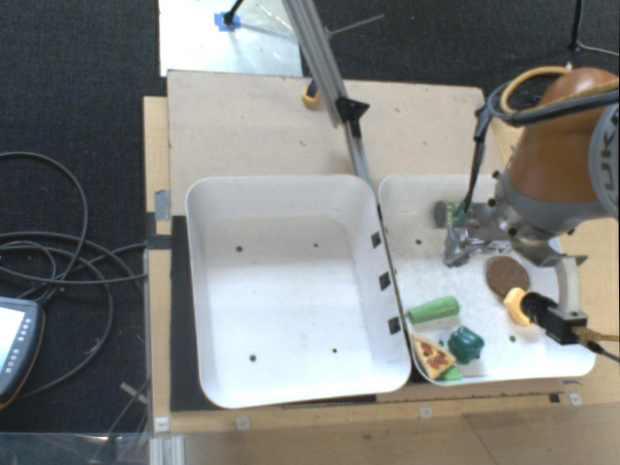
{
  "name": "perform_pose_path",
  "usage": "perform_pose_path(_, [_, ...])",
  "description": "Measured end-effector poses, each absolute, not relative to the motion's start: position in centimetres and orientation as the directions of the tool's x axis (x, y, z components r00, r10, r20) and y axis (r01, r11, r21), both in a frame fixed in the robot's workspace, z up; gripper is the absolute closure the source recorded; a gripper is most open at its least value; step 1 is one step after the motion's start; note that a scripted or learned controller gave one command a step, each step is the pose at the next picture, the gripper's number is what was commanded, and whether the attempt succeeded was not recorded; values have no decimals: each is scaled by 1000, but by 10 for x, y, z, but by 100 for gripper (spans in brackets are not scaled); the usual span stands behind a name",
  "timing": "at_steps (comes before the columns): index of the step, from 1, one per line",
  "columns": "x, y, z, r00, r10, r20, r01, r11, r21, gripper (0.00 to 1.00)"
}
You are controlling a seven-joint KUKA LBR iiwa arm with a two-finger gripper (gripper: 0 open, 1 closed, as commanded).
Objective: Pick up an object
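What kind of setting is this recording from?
Most likely a robotics lab grasping bench: a grey and orange arm reaches over two white bins, a handheld control screen with loose cables lies on dark carpet, and small toys sit in the right bin.

One cam, fixed high above bench [252, 124], looking down at a slant toward 12; both bins [291, 289] mid-frame, arm [567, 143] at 3.

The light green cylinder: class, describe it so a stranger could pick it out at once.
Find the right-hand white bin. Along its near left side, by the wall shared with the other bin, lies the light green cylinder. It is long and pale, unlike the dark green lump and flat pizza-slice toy below it.
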State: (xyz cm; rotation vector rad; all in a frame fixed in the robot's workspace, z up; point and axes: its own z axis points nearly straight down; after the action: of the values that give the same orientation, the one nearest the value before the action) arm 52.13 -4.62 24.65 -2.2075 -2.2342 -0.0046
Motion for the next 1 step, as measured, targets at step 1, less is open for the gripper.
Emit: perform_pose_path(1, [539, 10, 236, -12, 1000, 2, 1000, 12, 2, 100])
